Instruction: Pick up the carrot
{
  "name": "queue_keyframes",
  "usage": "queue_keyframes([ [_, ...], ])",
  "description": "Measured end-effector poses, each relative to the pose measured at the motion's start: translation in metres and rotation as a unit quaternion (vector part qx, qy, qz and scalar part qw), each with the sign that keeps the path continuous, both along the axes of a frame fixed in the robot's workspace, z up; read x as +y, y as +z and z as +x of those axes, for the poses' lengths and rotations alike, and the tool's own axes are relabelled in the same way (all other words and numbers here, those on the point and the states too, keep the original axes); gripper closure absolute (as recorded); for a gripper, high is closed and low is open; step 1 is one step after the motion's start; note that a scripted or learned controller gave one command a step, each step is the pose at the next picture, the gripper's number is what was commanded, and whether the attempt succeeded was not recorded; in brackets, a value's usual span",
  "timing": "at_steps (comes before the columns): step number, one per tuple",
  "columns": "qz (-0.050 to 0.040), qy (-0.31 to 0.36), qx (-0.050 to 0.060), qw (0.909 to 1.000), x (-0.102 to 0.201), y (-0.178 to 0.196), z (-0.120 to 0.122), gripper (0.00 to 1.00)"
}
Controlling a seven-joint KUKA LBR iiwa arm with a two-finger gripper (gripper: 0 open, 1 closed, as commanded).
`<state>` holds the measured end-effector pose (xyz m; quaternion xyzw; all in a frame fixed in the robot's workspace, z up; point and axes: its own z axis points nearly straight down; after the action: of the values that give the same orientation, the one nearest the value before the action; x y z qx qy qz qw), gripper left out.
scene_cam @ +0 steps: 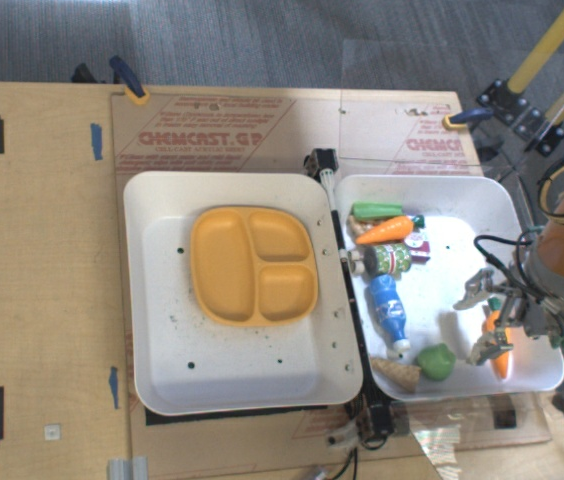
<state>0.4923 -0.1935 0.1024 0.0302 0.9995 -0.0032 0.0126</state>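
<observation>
The carrot (pixel 385 231) is orange and lies tilted near the back left of the right bin (pixel 462 200), just below a green vegetable (pixel 377 210). My gripper (pixel 479 320) hangs over the right side of that bin, well to the right of and in front of the carrot. Its two fingers are spread, one fingertip (pixel 473 290) toward the back and one toward the front, so it is open with bare bin floor between them. A small orange piece (pixel 502 365) shows beside the front finger; I cannot tell what it is.
Between carrot and gripper lie a small dark bottle (pixel 392 260), a blue bottle (pixel 388 310), a green round fruit (pixel 437 362) and a tan item (pixel 396 372). The left bin (pixel 152 298) holds a yellow divided plate (pixel 254 265). Cables hang around the wrist.
</observation>
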Motion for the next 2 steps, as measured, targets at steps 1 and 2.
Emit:
queue_keyframes([
  [1, -0.001, 0.001, -0.004, 1.0, 0.0007, 0.0113, 0.0028, 1.0],
  [2, -0.0008, 0.001, -0.004, 1.0, 0.001, 0.0107, 0.0026, 0.0],
])
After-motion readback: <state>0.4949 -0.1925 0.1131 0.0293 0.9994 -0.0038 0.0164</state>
